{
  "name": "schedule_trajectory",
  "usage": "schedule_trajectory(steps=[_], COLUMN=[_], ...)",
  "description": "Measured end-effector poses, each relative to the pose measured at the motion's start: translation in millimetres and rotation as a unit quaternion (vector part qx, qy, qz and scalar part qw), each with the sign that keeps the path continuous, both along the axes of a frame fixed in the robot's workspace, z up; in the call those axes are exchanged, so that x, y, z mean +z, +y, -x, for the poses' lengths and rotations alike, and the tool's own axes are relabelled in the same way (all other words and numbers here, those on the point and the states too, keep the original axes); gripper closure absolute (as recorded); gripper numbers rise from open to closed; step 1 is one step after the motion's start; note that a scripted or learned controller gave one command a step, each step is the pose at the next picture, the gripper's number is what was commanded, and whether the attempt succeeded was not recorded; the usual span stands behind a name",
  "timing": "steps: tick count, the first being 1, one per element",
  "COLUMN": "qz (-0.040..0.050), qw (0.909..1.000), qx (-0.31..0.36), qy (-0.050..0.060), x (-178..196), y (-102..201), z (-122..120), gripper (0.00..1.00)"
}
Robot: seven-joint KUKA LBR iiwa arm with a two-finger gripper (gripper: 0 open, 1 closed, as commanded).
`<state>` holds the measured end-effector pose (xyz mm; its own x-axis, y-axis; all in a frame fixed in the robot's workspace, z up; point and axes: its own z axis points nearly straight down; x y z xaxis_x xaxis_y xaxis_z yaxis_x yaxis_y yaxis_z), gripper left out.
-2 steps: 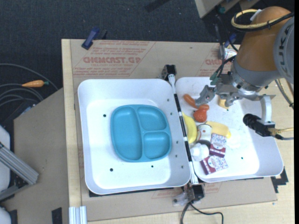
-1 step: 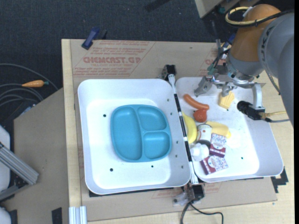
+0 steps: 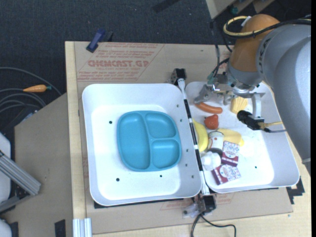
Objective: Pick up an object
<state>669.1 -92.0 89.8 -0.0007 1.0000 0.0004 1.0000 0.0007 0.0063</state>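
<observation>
Gripper (image 3: 236, 96) hangs low over the right bin (image 3: 276, 174); whether it is open cannot be told. Approach step. Next, probably, closing on the hot dog (image 3: 208, 107).

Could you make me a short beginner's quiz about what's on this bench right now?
1. True or false: the blue divided plate lies in the left bin.
2. Which lies nearest the wall between the two bins? A) the banana B) the hot dog C) the red packets
3. Fill in: the gripper is over the ____ end of the right bin.

Key
1. True.
2. A: the banana lies along that wall.
3. Far: it is at the end farthest from the camera, close to the hot dog.
</observation>
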Motion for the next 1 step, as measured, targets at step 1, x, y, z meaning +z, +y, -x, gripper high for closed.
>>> schedule_trajectory(steps=[1], qz=[-0.0004], qw=[1.0000], qx=[0.000], qy=[-0.003], x=[11.8], y=[0.9], z=[-1.7], gripper=[1.00])
